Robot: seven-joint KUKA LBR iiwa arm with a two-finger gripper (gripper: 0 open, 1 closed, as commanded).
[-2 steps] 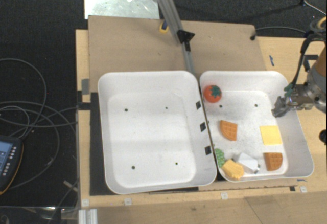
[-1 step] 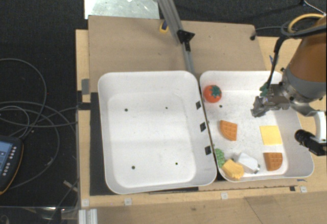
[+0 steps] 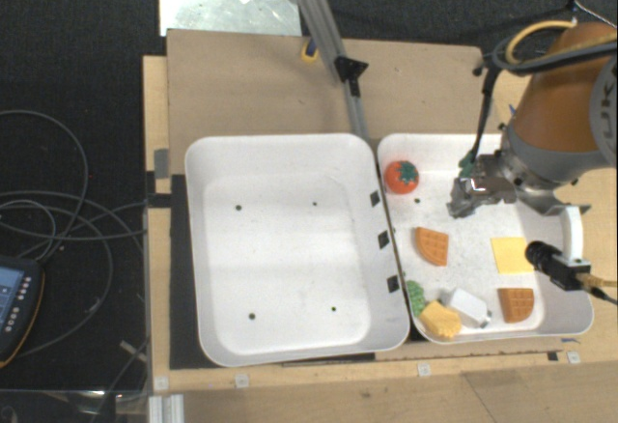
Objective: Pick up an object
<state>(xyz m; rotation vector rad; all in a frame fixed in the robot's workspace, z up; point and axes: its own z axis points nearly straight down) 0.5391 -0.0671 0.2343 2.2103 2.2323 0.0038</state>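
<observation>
The right bin (image 3: 425, 143) holds several small toys. A red tomato (image 3: 402, 177) lies near its upper left corner. An orange waffle wedge (image 3: 433, 245) sits in the middle, a yellow square slab (image 3: 509, 255) to its right, and an orange waffle square (image 3: 516, 304) below that. Along the front rim lie a white block (image 3: 468, 304), a yellow chunk (image 3: 441, 321) and a green piece (image 3: 414, 295). My gripper (image 3: 466, 200) hangs over the bin's upper middle, right of the tomato and above the wedge, with nothing seen between its fingers.
The left bin (image 3: 280, 247) sits beside the right one, with black clips (image 3: 383, 239) along the shared rim. A grey pole (image 3: 323, 20) slants across the bench behind the bins. Cables and a pendant (image 3: 14, 294) lie on the floor at left.
</observation>
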